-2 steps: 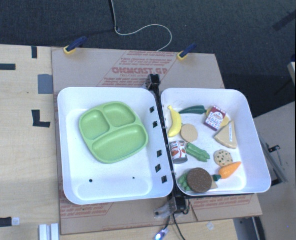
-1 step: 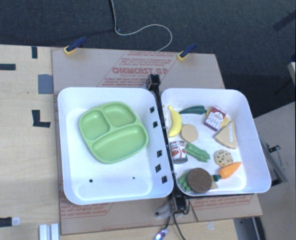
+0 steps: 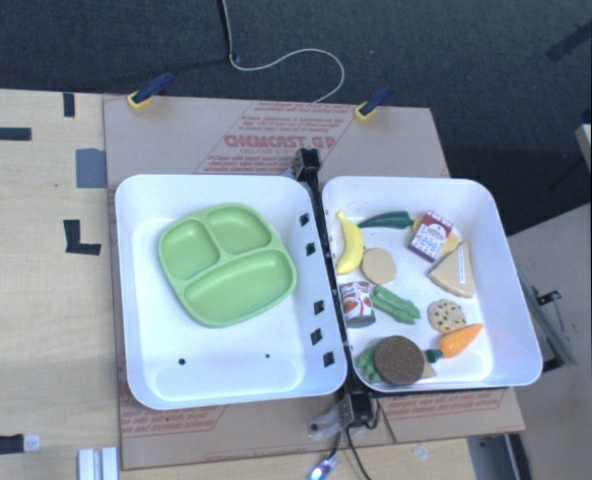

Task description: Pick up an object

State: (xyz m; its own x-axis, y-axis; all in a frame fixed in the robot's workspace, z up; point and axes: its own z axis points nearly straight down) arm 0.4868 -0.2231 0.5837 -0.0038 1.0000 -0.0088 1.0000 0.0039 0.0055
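Right bin (image 3: 481, 203), far-left corner: curved yellow plastic toy banana (image 3: 349, 245); likely light, rigid, slick; I would pinch across its slim middle; my fingers' state cannot be told.

From my station I cannot tell the arm's pose, the wrist's angle or the gripper's state at this moment.
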